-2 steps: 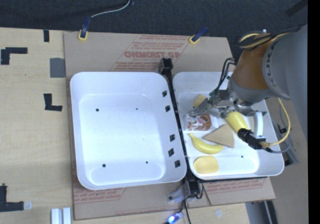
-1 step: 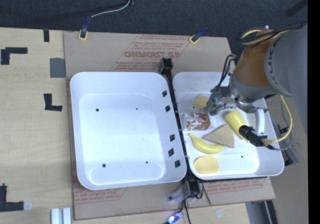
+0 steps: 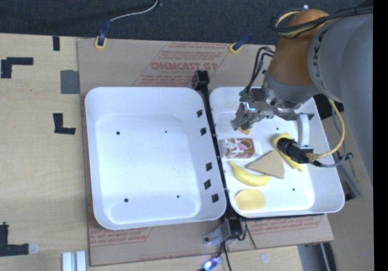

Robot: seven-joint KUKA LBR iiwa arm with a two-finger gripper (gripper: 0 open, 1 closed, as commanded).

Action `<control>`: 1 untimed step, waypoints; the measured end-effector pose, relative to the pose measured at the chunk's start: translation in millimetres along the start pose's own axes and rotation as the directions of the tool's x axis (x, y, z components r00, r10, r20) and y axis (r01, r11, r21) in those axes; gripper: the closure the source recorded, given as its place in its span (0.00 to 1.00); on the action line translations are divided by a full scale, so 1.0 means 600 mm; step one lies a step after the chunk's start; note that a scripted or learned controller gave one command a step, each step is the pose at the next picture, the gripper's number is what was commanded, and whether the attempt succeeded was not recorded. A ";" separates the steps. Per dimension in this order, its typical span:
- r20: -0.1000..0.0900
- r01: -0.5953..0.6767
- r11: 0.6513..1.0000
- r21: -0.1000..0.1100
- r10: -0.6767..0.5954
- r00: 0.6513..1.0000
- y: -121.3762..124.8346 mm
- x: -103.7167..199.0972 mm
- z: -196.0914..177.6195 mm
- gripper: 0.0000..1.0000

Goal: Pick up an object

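Your gripper (image 3: 244, 119) hangs over the right bin (image 3: 321, 200), near its left wall. Can't tell its jaw state. The small printed packet (image 3: 239, 147) lies just below the jaws, banana (image 3: 248, 175) further toward the front edge.

Left bin (image 3: 145, 160) lies open; right bin (image 3: 327, 200) (cluttered) obstructs.

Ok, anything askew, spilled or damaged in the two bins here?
Nothing stands out. The items sit in a loose cluster in the right bin: a small printed packet, a banana, a tan wedge, a pale yellow disc. The gripper hangs above the packet. Nothing looks spilled or broken.
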State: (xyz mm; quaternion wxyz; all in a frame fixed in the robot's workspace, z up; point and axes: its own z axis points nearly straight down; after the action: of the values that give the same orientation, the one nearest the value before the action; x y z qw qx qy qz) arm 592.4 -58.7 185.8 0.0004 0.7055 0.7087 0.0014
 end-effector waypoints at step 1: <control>0.000 0.003 1.000 -0.004 -0.003 1.000 -0.014 0.088 -0.153 1.00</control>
State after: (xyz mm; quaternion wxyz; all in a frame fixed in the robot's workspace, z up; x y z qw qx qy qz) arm 583.4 -6.0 277.8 0.0019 0.7044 0.7098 0.0030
